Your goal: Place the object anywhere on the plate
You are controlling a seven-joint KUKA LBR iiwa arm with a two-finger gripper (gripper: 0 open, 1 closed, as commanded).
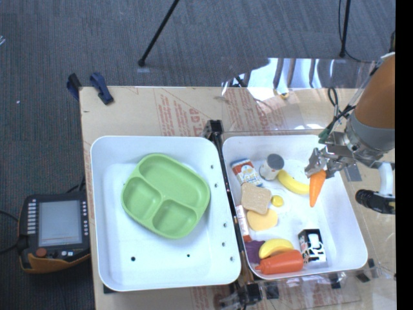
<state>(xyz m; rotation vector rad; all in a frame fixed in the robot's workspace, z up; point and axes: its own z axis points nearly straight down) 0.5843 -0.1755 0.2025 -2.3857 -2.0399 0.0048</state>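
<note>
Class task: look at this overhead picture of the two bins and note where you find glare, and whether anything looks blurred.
Camera view: strong glare on the clear panel behind the right bin; even, soft lighting over the green plate, with faint shadows; the carrot at the gripper looks slightly soft, the rest fairly sharp.

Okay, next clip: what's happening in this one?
The arm's tool grips an orange carrot by its top, and the carrot hangs point-down over the right bin. That bin holds other toy foods. The green plate sits in the left bin, with nothing on it yet.
</note>
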